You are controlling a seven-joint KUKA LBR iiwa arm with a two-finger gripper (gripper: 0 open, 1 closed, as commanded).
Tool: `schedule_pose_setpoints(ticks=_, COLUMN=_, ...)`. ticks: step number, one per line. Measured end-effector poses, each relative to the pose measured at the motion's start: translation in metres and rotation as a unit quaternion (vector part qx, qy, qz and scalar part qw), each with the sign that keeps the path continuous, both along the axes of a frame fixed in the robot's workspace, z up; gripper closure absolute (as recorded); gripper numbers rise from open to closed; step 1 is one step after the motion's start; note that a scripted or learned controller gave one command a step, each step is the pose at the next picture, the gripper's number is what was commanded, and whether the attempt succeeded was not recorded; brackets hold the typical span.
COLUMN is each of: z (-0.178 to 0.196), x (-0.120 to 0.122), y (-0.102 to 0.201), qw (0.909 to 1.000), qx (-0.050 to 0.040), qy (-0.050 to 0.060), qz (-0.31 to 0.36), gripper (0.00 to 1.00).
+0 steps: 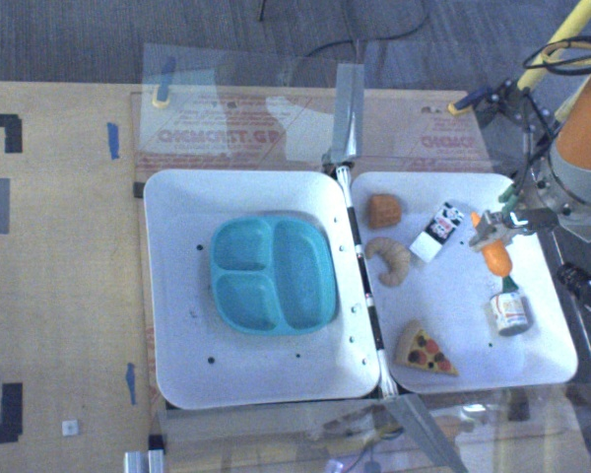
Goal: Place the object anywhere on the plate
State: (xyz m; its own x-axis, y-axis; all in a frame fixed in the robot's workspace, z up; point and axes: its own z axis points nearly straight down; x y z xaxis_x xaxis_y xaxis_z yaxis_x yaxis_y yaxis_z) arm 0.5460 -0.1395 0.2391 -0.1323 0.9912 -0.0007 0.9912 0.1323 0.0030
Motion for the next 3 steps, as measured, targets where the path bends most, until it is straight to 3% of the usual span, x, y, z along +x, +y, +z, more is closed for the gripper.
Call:
schedule_pose_setpoints(ticks=1, z=0.062, x=0.042, y=0.124, qw=0.9934, qx=-0.0003, qy=0.0, qz=0.115, gripper=1.0)
schedule_pose_setpoints(ticks=2, z=0.021, x=0.052, y=0.198, qw=0.9852, qx=0.0, qy=0.001, qz=0.171, gripper=1.0)
schedule_pose_setpoints(ticks=3, z=0.021, x=0.052, y=0.198, qw=0.9853, qx=0.0, qy=0.001, qz=0.171, gripper=0.0)
